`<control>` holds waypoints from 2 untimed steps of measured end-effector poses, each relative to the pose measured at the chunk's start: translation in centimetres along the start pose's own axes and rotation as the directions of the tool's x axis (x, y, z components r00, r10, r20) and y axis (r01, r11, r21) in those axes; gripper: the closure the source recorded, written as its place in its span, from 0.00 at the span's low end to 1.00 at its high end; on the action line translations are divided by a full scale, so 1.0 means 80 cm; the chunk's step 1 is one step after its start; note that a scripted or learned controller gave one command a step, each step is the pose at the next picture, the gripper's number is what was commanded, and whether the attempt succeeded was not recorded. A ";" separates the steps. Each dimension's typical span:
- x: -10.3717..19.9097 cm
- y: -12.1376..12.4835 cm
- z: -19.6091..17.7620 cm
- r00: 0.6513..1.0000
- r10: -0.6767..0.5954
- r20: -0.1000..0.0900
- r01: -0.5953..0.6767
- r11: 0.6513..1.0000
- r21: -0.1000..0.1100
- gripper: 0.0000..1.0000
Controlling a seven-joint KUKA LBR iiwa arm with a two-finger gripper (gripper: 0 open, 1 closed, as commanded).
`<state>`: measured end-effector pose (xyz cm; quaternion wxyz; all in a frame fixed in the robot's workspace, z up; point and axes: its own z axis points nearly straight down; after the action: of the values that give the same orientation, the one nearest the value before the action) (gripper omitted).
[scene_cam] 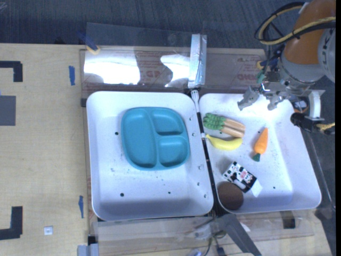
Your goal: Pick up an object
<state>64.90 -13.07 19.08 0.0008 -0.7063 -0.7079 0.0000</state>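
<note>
Orange carrot point(260, 141) lies just below and slightly right of the gripper point(260, 100), its long axis near upright in view; fingers spread wide, holding nothing.

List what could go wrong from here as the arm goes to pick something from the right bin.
1. The toy corn and banana lie touching, so a grasp on one may well shove or drag the other.
2. The brown round object and the black-and-white patterned box sit near the right bin's front wall, leaving little room for the gripper.
3. The toy carrot is slim and tapered and might slip out.
</note>
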 end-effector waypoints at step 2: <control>-0.064 -0.052 0.131 0.997 -0.077 0.001 0.077 0.997 -0.002 0.00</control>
<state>60.71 -18.20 8.61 -0.0004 -0.6786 -0.7345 -0.0004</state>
